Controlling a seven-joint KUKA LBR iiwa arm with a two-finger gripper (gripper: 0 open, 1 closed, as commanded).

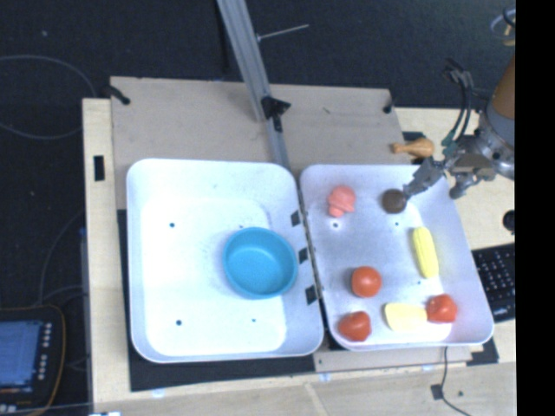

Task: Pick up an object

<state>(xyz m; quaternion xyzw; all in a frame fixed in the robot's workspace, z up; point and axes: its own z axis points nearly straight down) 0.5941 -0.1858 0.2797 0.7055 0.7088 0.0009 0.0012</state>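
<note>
Writing/labels: nothing readable on the bins or the objects, too small and blurry to make out any brand.

Left bin: shallow white plastic bin [156,232] holding just one round blue plastic bowl [259,262], sitting upright toward its right side, close to the divider between the bins.

Right bin: second shallow white plastic bin [381,232] with a bunch of toy-food-looking stuff. Pink lumpy object [342,201] near the top left corner. Small dark brown round object [394,200] near the top middle. Yellow elongated piece [424,251] on the right side, lying roughly lengthwise. Red round tomato-like object [366,281] about in the middle. Another red round one [355,325] at the bottom edge. Pale yellow flat block [405,316] along the bottom right, with a third red round object [441,308] touching or just beside its right end.

Task thing: the dark brown round object looks like the candidate, small, matte, ball-ish, resting on the bin floor well apart from the pink one.

Gripper: grey two-finger gripper [414,185] comes in from the right, tilted down and left, its tip right at the brown object's upper right edge. Honestly cannot tell if the claw is spread or pinched, too blurry.

Arm: orange band [503,85] visible at the right edge.

Other: small orange-tan object [412,147] on the wooden bench [217,120] just above the right bin.
</note>
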